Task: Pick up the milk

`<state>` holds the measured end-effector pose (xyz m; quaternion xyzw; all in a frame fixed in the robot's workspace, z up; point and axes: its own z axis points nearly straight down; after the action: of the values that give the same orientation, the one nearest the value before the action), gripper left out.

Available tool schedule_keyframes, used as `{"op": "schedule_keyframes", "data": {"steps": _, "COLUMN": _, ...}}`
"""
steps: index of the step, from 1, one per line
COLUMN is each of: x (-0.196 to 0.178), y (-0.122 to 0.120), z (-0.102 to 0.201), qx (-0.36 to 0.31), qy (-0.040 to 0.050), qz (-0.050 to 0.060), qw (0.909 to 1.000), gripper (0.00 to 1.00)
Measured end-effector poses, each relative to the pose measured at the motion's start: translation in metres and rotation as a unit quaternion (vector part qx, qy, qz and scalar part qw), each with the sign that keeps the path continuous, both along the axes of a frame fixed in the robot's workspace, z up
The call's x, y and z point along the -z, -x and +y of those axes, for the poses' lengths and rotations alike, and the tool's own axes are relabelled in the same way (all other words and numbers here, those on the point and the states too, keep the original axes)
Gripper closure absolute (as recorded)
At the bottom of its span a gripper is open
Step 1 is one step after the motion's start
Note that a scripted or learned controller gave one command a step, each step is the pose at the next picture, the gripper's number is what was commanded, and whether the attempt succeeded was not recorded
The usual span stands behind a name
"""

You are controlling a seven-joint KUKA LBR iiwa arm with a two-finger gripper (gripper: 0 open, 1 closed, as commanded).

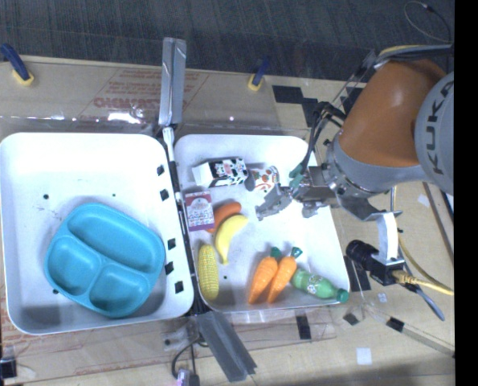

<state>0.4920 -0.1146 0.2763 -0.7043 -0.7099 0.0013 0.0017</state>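
White plastic bins sit side by side on the bench; the right bin [325, 252] serves as the landmark. Milk [227, 170], a cow-patterned carton, lies on its side near that bin's far wall, left of centre and clear of contact. The gripper [290, 199] hangs above the bin's middle, to the right of the milk and well apart from it; its two fingers appear spread, with nothing between them. Judged stage: approach, with no grasp yet made. The next move calls for travel toward the far-left part of the bin, then descent over the carton. A small patterned box [262, 179] lies just beside the milk on its right, narrowing finger room there. A red packet [198, 212] and a banana [229, 234] lie nearer the bin's centre-left. Open floor remains on the bin's right side.
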Motion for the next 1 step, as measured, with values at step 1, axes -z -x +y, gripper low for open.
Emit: {"op": "schedule_keyframes", "data": {"steps": 1, "x": -0.0022, "y": -0.0877, "z": 0.0095, "qx": -0.018, "qy": 0.0004, "qz": -0.001, "qw": 0.9998, "gripper": 0.00}}
